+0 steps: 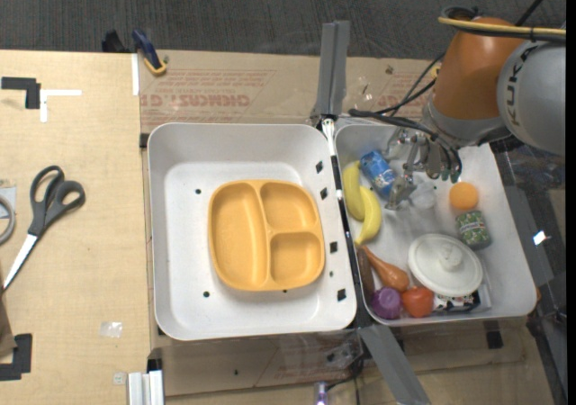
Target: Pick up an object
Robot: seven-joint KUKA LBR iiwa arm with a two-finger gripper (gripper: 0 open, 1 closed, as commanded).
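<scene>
Blue packet: a small blue packet (379,171) lies in the upper part of the right bin (513,295), just beside the top end of the banana (360,203); it looks the likeliest thing to pick, being nearest the pincer.
Handling: probably light and soft, with a crinkly skin that may slip or buckle; best taken across its short width, squeezed gently.
Pincer: the pincer (416,180) hangs low over the same bin, on the end of the grey arm with its orange band (477,61).
Pincer state: whether it is released or clenched cannot be told from this angle; nothing is seen caught in it.
Relation: the packet lies just to the camera's left of the pincer, close beside it but not plainly in its grip.
Neighbours: an orange ball (464,195) and a small green can (473,229) sit on the pincer's other side; a white lidded dish (445,264), a carrot (385,270), a purple piece (388,303) and a red one (417,301) crowd the near end.
Left bin: a yellow divided plate (266,234) rests there, well apart from the pincer.
Counter: scissors (43,206) lie far to the left on the counter (72,304).
</scene>
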